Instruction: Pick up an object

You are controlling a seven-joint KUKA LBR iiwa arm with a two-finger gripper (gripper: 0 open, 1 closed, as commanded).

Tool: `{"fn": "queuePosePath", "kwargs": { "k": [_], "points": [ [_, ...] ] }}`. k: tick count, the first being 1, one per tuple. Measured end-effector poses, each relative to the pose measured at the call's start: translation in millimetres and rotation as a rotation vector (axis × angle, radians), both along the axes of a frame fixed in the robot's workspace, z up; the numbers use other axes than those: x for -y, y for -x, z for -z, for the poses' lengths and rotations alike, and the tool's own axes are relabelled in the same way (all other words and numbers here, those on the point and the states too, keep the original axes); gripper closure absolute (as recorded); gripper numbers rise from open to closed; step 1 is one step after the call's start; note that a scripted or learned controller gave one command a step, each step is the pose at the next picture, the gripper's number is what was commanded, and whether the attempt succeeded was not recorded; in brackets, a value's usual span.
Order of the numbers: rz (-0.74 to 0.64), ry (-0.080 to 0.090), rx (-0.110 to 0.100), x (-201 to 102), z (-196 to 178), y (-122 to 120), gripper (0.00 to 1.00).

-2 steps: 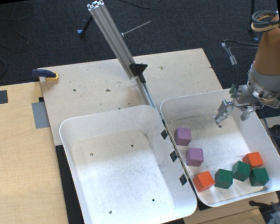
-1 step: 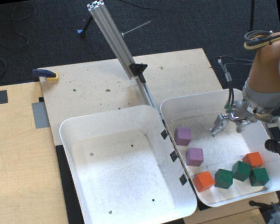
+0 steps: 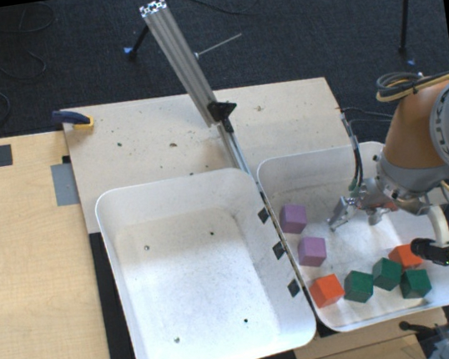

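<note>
- two white bins, sitting side by side
- two purple cubes, both in the right bin
- three green cubes, right bin too
- two orange cubes, one partly hidden near the arm

A pale wooden desk carries two shallow white bins side by side: the left bin and the right bin. A small blue-and-yellow object lies near its far-left corner.

Arm over right bin, purple, orange, green cubes inside
</note>
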State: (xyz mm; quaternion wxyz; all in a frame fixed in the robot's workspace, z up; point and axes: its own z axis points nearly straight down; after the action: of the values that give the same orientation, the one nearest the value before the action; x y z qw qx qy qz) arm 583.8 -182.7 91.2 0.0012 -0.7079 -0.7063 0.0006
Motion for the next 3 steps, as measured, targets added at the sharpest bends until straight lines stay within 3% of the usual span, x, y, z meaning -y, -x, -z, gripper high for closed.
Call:
{"fn": "queuePosePath", "kwargs": {
  "k": [1,3],
  "points": [
    [0.006,0.0,-0.001,1,-11,0,1.0],
    [-0.005,0.002,0.006,5,-116,9,1.0]
  ]
}}
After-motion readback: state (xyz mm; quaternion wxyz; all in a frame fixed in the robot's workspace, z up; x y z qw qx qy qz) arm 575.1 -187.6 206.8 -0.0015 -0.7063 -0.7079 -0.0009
